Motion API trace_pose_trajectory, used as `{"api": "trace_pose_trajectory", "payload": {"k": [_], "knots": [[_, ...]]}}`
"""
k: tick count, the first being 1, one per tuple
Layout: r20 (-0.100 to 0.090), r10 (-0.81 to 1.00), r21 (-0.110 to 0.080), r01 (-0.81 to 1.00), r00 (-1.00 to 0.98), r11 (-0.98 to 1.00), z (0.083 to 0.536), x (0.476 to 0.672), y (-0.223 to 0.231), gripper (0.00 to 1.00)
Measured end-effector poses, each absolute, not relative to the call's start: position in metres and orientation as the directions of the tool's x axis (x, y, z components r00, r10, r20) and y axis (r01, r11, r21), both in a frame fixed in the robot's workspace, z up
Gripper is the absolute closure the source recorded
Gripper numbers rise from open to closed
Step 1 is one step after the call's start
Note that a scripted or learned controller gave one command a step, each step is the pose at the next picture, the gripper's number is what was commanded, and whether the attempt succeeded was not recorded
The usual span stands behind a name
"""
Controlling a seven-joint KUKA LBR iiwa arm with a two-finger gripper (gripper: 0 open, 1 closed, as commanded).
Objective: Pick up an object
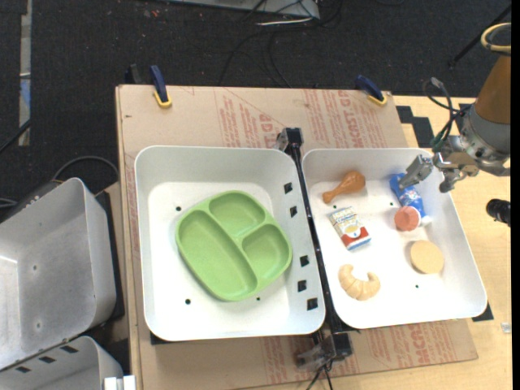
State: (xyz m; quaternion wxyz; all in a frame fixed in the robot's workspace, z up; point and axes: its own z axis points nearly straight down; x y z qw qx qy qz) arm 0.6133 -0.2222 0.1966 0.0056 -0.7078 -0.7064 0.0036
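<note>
Left white plastic bin carries a green three-compartment plate; right white bin holds the small toy foods; claw, fingers apart, hangs above the blue packet; nothing grasped; pick-up judged outstanding.

Open floor in the right bin below and left of the cookie. Crowded above the cookie: tomato touching blue pack. Carton, croissant, drumstick spaced apart left of the cookie.
</note>
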Motion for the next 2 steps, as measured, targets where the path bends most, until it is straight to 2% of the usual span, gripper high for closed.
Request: {"api": "trace_pose_trajectory", "payload": {"k": [1, 2], "knots": [[-0.001, 1.000, 0.001, 1.000, -0.001, 0.001, 0.205, 0.617, -0.221, 0.00], [0.000, 1.000, -0.003, 1.000, -0.004, 0.004, 0.160, 0.623, -0.219, 0.00]]}}
